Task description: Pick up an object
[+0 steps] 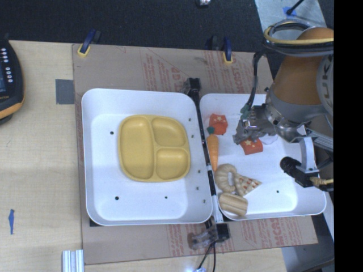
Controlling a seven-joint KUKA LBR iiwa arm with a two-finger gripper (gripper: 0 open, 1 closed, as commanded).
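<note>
The right bin (295,203) holds several small toy foods: a red block (218,123), an orange carrot (212,149), a pretzel (226,177), a pizza slice (247,183), a bread roll (233,204) and a red piece with a yellow star (252,146). My gripper (248,134) hangs over the middle of this bin, directly above the red starred piece, its tips right at the piece's upper edge. The arm's grey and orange body covers the bin's far right part.
The left bin (102,197) carries a yellow sectioned plate (153,147). A black divider clamp runs between the bins. A black controller lies at the bench's far left edge. Blue and yellow clips pin the cardboard at the back.
</note>
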